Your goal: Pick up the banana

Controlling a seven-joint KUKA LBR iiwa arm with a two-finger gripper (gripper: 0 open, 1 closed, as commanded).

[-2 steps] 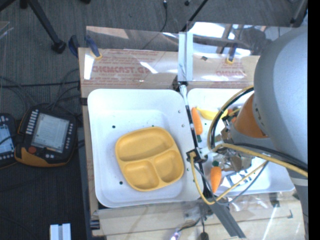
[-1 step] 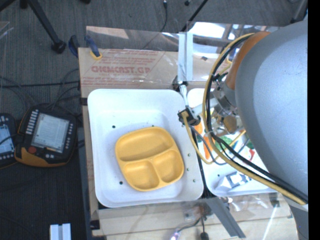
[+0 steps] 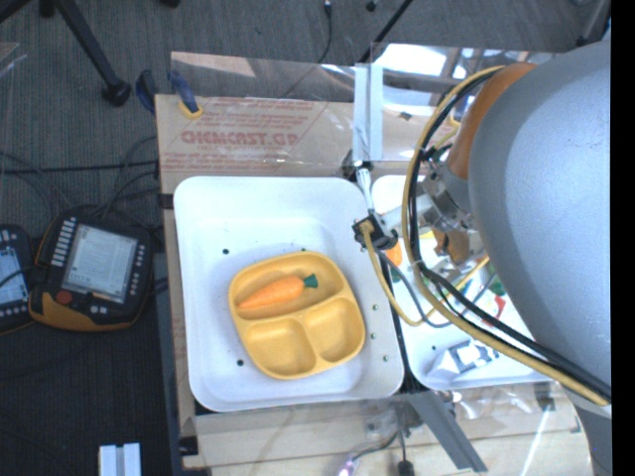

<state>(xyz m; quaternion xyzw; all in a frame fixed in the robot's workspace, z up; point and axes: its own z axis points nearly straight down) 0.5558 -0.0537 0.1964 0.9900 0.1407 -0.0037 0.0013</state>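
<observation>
The grey arm (image 3: 556,216) with its orange band reaches down over the right bin (image 3: 437,365) and covers most of it. The gripper's fingers are hidden behind the arm and its yellow and black cables (image 3: 417,266). I see no banana; whatever lies under the arm is hidden. In the left bin (image 3: 198,226) a yellow divided plate (image 3: 298,313) holds a toy carrot (image 3: 273,292) in its upper compartment.
Small mixed objects (image 3: 476,305) peek out in the right bin below the arm. A clear sheet over cardboard (image 3: 248,127) lies behind the bins. A teach pendant (image 3: 89,271) sits on the floor at left, with chair legs (image 3: 89,18) above it.
</observation>
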